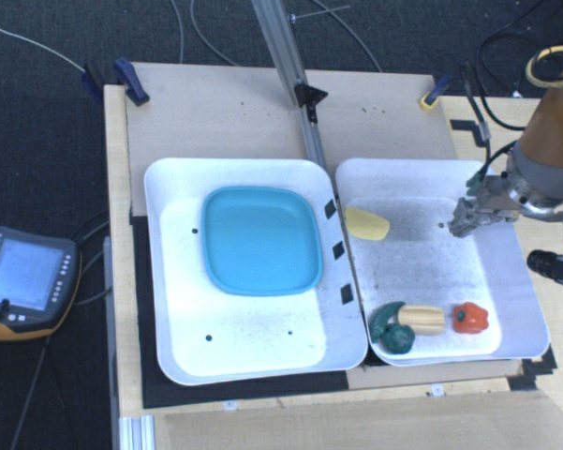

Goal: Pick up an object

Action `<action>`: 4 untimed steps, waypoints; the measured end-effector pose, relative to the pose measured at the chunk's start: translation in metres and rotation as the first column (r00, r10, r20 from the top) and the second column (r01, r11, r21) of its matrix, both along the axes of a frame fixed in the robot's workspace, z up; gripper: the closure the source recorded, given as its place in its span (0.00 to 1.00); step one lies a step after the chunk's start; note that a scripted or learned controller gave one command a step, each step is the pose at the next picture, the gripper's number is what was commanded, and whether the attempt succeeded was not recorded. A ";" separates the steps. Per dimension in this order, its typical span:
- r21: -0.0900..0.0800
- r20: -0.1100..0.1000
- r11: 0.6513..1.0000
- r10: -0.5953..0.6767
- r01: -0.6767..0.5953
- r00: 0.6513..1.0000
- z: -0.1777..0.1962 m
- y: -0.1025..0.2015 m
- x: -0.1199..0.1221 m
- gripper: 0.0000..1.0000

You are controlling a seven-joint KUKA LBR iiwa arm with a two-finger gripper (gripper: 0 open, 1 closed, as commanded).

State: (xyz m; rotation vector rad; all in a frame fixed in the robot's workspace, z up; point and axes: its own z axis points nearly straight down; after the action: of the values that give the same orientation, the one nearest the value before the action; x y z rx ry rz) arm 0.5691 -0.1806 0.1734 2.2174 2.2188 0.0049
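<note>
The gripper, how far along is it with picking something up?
Nothing looks picked up yet. The gripper is over the right bin near its far right side, with nothing visible between its fingers. The yellow piece, the green, tan and red items lie in that bin. Choosing, grasping and lifting one remain.

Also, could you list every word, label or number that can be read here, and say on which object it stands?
No text can be read.
The handheld pendant left of the bench has a lit screen, but its contents are too small and blurred to read.
The blue plate and the bins show no markings.
</note>
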 end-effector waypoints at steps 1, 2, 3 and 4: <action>0.000 -0.001 1.000 -0.001 0.001 1.000 0.055 -0.009 -0.005 1.00; 0.001 -0.004 1.000 0.000 0.000 1.000 0.075 -0.009 -0.004 1.00; 0.002 -0.004 1.000 0.004 -0.004 1.000 0.081 0.051 -0.002 1.00; 0.002 -0.004 1.000 0.004 -0.004 1.000 0.089 0.103 0.002 1.00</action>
State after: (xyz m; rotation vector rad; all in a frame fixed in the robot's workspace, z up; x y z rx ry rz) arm 0.5714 -0.0774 0.2626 2.2163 2.2262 0.0026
